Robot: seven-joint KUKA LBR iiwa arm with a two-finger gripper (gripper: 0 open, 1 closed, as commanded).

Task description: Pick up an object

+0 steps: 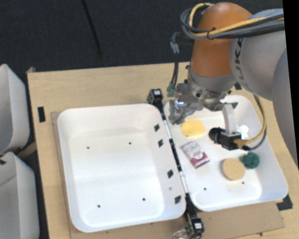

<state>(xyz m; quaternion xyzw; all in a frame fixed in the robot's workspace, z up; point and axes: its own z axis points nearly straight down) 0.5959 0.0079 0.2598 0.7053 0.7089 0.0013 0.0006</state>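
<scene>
The right bin [269, 183] holds several small objects. A yellow soft-looking piece [193, 128] lies near its back left. A pink and maroon packet [195, 154] lies just in front of it. A tan round disc [233, 169] and a green ball [251, 159] sit side by side toward the front right. My gripper [178, 110] hangs low over the back left corner of the right bin, just left of and behind the yellow piece, close to the divider between the bins. Nothing is seen held in it.
The left bin [68, 150] sits beside the right one, their rims meeting at a clipped divider [172, 151]. The arm's orange band [218, 36] and grey body cover the right bin's back right. White housings [3, 156] stand at the far left.
</scene>
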